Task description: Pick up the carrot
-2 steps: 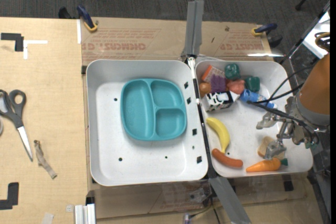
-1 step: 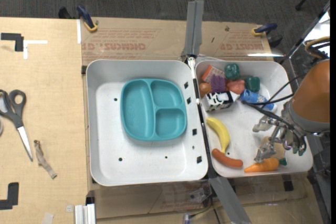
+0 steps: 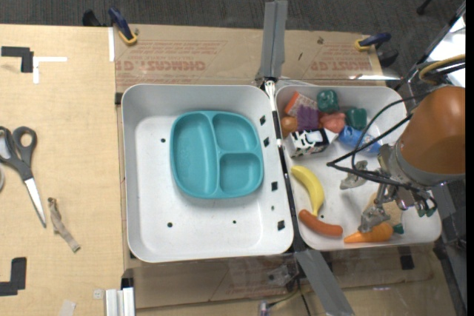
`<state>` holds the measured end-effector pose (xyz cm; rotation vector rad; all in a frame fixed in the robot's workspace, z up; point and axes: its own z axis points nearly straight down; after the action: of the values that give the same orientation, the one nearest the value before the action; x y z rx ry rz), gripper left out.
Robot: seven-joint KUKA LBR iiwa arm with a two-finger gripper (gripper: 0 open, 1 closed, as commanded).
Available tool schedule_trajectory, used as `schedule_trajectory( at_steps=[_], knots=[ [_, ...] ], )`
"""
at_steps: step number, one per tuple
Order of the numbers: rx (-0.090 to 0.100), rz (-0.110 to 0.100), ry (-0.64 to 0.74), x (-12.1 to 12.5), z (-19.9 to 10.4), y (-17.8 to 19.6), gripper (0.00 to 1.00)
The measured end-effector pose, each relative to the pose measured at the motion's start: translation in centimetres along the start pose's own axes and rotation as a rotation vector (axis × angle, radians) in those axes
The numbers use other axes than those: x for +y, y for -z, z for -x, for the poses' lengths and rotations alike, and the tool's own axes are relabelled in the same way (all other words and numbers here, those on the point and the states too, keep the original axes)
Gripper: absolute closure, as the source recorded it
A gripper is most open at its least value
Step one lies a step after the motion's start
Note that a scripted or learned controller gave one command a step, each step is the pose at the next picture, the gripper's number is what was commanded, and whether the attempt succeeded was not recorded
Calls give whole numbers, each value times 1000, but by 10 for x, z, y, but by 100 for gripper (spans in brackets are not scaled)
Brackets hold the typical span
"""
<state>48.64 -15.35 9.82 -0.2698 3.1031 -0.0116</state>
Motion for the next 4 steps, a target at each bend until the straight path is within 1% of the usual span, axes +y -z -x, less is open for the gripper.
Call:
schedule_trajectory(
  at_steps=[1, 2, 3, 4],
  knots=[
    [-1, 9, 34, -41, -1, -1, 0],
    [4, 18, -93, -55, 0, -2, 0],
    [-1, 11, -216, -59, -5, 0, 0],
    [2, 1, -236, -29, -6, -1, 0]
  ],
)
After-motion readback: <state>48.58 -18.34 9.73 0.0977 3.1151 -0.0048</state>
